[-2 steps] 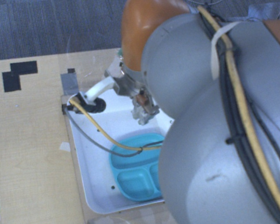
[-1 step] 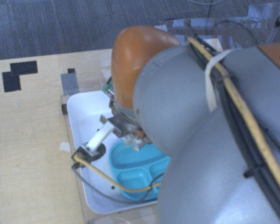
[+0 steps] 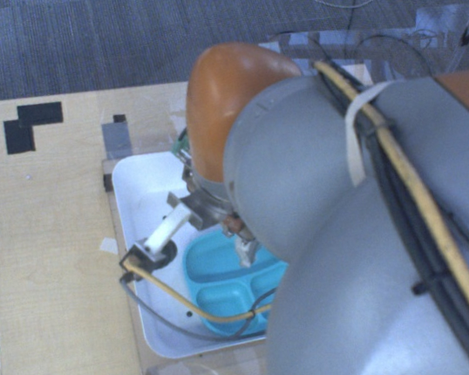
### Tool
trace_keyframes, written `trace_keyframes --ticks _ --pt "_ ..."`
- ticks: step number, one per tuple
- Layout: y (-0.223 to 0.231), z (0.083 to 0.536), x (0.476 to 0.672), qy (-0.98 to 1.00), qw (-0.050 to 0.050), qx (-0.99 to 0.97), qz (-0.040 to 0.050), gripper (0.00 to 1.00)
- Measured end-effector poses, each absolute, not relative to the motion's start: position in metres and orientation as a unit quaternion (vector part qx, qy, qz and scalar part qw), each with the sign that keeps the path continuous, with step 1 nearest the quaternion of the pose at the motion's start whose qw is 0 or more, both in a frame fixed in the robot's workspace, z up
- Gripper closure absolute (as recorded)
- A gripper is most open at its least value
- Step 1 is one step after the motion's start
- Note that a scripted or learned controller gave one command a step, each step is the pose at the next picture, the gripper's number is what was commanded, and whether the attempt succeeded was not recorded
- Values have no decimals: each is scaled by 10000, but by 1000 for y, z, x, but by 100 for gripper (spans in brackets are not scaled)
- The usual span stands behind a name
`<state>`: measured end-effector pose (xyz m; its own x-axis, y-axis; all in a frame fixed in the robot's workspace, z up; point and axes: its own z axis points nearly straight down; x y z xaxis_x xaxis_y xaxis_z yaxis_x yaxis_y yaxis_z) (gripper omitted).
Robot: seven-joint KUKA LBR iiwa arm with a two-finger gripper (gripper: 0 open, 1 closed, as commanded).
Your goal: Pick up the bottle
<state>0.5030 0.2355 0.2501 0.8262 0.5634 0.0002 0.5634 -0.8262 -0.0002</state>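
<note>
Grey arm (image 3: 382,229) with its orange band (image 3: 229,95) reaches over the white bin (image 3: 141,184) from the right, and the gripper (image 3: 228,227) hangs low above the bin's middle, though whether it is open or closed cannot be told. Just beneath it, in the near right part of the bin, lies a blue plastic thing (image 3: 216,264) with two rounded hollows; whether that is the bottle cannot be told.

1. The grey arm (image 3: 382,229) bulks across the right and lower right of the frame, reaching toward the centre.
2. Its orange band (image 3: 229,95) sits at upper centre.
3. The gripper (image 3: 242,244) hangs below the band, near mid-frame, largely hidden by the arm.
</note>
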Motion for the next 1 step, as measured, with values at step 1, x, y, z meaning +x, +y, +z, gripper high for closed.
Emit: trace_keyframes --ticks 1 --pt "235 92 492 -1757 29 -9844 -64 0"
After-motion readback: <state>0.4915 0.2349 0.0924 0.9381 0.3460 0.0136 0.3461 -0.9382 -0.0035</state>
